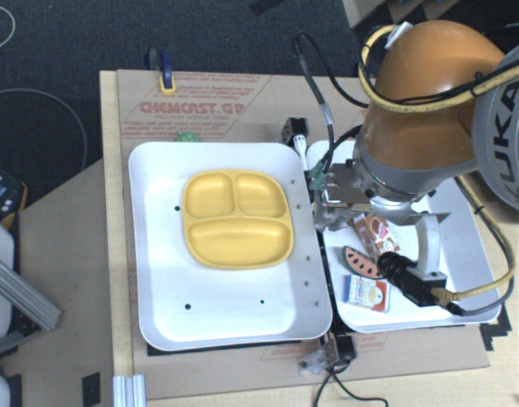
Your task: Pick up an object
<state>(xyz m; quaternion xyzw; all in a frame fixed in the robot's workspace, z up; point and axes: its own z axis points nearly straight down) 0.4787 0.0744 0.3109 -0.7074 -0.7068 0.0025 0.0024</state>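
Resting on a brown board (pixel 200 100), two white bins (pixel 158 227), dark carpet (pixel 73 24), fingers' state unclear.

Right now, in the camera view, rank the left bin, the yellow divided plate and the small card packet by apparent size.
1. left bin
2. yellow divided plate
3. small card packet
The arm partly covers the right bin, so the packet may be partly hidden.

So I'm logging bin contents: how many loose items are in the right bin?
3 visible: a small card packet near the front, a pink strip behind it, a patterned item under the arm. More may be hidden.
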